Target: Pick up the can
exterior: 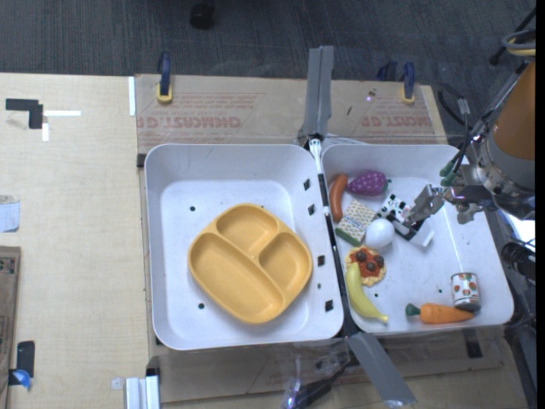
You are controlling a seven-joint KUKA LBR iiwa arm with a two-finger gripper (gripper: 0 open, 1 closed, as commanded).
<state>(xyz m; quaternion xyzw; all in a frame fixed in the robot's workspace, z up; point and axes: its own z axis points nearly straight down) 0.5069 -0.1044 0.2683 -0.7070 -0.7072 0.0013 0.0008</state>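
Note:
The can [464, 290] is small, white with red markings, and stands upright in the near right corner of the right bin [487, 228]. An orange carrot [444, 313] lies just in front of it. My gripper [417, 213] hangs low over the middle of the right bin, next to a white egg [378, 233] and a black-and-white toy [392, 207]. It is well up and to the left of the can, with bare bin floor between them. Nothing of the can is touched by it.
The right bin also holds a hot dog [338, 196], purple grapes [368, 182], a waffle piece [358, 217], a small pizza [369, 264] and a banana [362, 296]. A yellow divided plate [249, 262] lies in the left bin [170, 220]. The arm [511, 143] enters from the right.

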